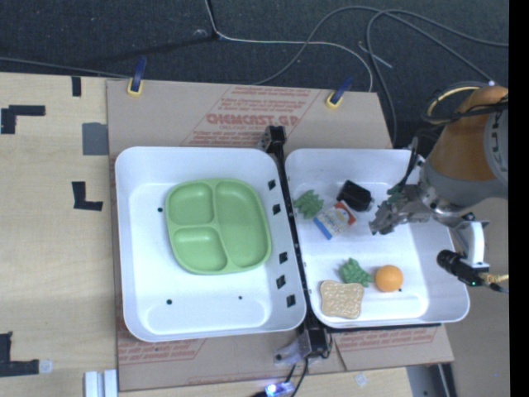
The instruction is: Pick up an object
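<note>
The right bin (438, 304) holds several small objects. A black block (355, 194) lies near its middle back, a white packet with red and blue print (334, 221) beside it, and a green leafy piece (308, 203) at the left wall. Toward the front sit another green piece (353, 270), an orange ball (388, 278) and a tan slice of toast (341, 298). My gripper (387, 220) hangs low over the right bin, just right of the packet and black block, above the orange. Nothing shows between its fingers.
The left bin (136, 222) bears a green divided plate (218, 225). A black divider with clips (285, 222) runs between the bins. The arm's grey body with its orange band (467, 151) stands over the right bin's right edge. Cables lie behind the bench.
</note>
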Available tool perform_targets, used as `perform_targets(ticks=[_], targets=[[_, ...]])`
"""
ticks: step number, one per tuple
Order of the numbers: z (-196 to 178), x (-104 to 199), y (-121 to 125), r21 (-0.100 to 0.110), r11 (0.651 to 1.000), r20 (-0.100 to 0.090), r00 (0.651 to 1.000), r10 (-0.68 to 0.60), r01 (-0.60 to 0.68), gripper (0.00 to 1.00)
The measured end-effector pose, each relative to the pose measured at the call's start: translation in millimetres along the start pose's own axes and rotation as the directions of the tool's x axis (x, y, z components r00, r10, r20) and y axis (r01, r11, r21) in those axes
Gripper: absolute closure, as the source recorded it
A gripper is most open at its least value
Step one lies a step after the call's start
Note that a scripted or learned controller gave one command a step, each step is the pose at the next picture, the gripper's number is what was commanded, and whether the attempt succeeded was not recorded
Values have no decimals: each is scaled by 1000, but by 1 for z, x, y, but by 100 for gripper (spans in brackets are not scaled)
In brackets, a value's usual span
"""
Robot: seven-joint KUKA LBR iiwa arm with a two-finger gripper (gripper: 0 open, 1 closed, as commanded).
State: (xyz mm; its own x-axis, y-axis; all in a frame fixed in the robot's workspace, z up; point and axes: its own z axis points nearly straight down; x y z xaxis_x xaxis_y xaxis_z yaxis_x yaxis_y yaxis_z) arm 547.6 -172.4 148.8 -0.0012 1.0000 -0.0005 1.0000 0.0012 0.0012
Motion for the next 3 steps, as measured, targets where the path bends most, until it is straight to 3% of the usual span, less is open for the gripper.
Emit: perform_targets(ticks=[2,3], targets=[[-83,1,5,-2,1000,1,1000,0,0,100],[-81,64,-4,3,1000,-2,1000,-5,5,100]])
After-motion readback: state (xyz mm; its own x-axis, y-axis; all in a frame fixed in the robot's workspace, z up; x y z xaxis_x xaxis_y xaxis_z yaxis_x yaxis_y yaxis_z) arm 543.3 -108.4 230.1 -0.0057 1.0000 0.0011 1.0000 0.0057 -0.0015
